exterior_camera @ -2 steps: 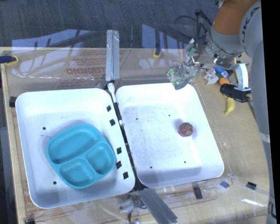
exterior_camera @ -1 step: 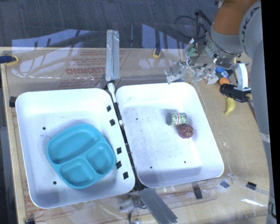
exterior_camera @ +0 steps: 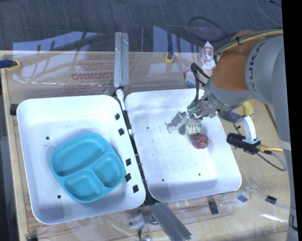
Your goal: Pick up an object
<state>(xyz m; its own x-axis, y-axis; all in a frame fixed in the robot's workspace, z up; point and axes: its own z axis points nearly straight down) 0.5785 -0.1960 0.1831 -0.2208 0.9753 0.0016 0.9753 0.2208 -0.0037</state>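
**Reddish ball lies just below the gripper in the right bin**

At the far left a blue clamp (exterior_camera: pixel 3 64) sits on the edge of the bench (exterior_camera: pixel 279 185). The left bin (exterior_camera: pixel 35 123) holds one thing, a blue divided tray (exterior_camera: pixel 87 167). The tray lies flat in the lower middle of the bin floor, turned at a slant. It has one long compartment along its upper side and two smaller ones below. It stands apart from the bin walls on every side.

A grey bar (exterior_camera: pixel 121 57) runs down from the far edge of the bench to the seam where the two bins meet.

In the right bin (exterior_camera: pixel 164 168) the gripper (exterior_camera: pixel 183 123) hangs low over the upper middle of the floor, pointing toward the left. Whether it is wide or narrow cannot be told from this angle, and nothing can be seen gripped in it.

The task's thing, a small reddish-brown ball (exterior_camera: pixel 200 141), rests on the bin floor just below the gripper and slightly to its right, in the right half of the bin. It is very near the gripper, but contact cannot be judged. It lies apart from the right wall.

Beyond the bin's far right corner a small pale packet (exterior_camera: pixel 207 54) lies on the bench. The arm (exterior_camera: pixel 263 71), grey with its orange band, comes in from the right above it.
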